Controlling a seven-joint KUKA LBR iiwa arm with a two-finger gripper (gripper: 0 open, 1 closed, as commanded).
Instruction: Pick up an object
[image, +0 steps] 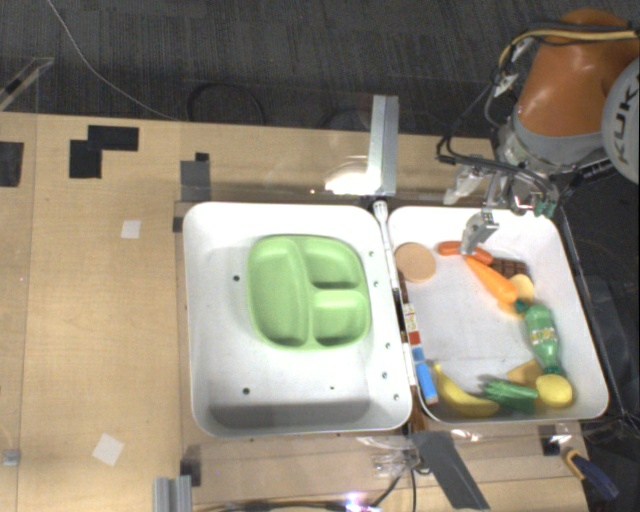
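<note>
Altogether 2 white bins sit on the worktop (90, 330): the left bin (215, 300) holds 1 green divided tray (305, 290), the right bin (455, 330) about 7 toy foods. The arm (565, 85) reaches in from the right, its pincer (478, 232) hanging over the right bin's far edge, beside a carrot (497, 282); whether it is clenched, I cannot tell.

From my console the bench (90, 330) reads as pale wood, matt. Both bins (300, 410) look like smooth white plastic with a soft sheen. The green tray (300, 290) seems matt plastic. I see glossy plastic on the toy banana (462, 398), carrot (492, 281) and green bottle (541, 335). The arm's orange band (560, 85) shines smoothly.
</note>
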